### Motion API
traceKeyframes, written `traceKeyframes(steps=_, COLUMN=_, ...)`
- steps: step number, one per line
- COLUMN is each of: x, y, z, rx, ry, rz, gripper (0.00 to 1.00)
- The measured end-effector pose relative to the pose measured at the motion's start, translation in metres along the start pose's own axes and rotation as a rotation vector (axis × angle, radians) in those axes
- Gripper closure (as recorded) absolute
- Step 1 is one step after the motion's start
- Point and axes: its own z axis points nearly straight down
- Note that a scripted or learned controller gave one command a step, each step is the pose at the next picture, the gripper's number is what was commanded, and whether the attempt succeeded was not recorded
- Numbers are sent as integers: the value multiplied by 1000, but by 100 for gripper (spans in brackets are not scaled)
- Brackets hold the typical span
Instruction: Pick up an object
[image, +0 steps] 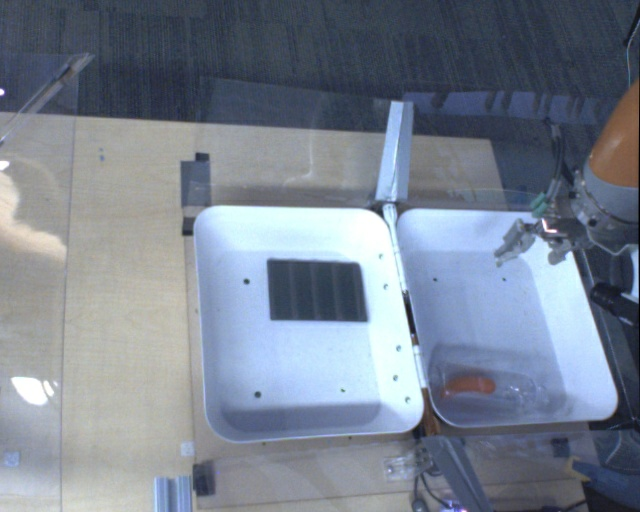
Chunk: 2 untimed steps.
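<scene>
Hovering with fingers apart, the end effector (535, 240) sits well away from the clear plastic bottle (490, 386), whose slick roundness risks slipping

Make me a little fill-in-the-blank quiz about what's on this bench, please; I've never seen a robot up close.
1. The dark grated rectangle lies in the ____ bin in this view.
2. The clear bottle with something orange inside lies near the right bin's ____ edge.
3. The gripper hangs over the ____ bin.
4. Both bins are coloured ____.

Missing words: left; front; right; white
</scene>
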Motion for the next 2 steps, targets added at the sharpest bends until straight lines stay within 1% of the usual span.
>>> traceKeyframes(steps=1, x=-6, y=-45, z=-97, rx=-5, ry=-2, rz=122, gripper=0)
traceKeyframes(steps=2, x=-23, y=-3, z=-157, rx=-3, ry=-1, rz=675, gripper=0)
